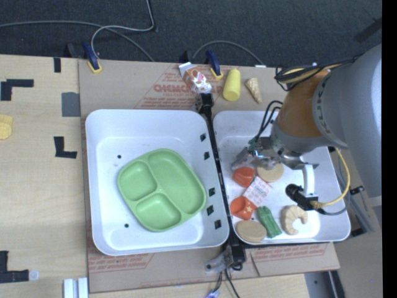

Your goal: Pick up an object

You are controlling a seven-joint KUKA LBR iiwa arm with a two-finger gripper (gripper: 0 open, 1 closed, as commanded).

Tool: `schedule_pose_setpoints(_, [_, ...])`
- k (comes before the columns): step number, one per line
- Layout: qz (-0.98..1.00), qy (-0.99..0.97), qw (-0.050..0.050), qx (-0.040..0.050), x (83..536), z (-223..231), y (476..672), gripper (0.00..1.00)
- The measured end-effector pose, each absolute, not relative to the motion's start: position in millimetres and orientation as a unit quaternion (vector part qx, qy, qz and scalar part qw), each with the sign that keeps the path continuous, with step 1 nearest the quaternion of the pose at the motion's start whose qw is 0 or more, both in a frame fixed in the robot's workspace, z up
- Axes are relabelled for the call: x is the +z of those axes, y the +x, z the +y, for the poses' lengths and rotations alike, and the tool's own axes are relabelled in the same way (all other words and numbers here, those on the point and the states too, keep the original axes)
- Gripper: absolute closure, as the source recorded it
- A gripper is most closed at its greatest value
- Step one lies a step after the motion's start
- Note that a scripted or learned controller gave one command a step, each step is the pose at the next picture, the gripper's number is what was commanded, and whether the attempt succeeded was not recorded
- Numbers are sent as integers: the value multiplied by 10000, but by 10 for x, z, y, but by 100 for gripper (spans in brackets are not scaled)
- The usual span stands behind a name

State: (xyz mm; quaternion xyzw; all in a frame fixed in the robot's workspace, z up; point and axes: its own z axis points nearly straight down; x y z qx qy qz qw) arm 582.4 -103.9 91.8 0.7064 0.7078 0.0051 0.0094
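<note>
Here, end effector (259, 161) low over red-orange round toy (244, 176), beside tan disc (270, 172)

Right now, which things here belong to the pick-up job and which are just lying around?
In the job:
- tool, low in the right bin
- toy foods there: red piece, tan disc, green stick, croissant

Lying about:
- green divided plate in the left bin
- yellow bottle, cone and small carton on the cardboard

Green divided plate (161, 189) in a white bin (99, 166) — orange-red pieces (243, 207), a green stick (268, 222), tan rounds (250, 231) opposite.
</note>
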Motion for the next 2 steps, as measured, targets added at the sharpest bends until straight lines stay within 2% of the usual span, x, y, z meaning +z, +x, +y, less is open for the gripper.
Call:
schedule_pose_setpoints(1, [7078, 7064, 21, 14, 859, -956, 5756, 0])
schedule_pose_setpoints(2, [7076, 7066, 24, 10, 960, -961, 5758, 100])
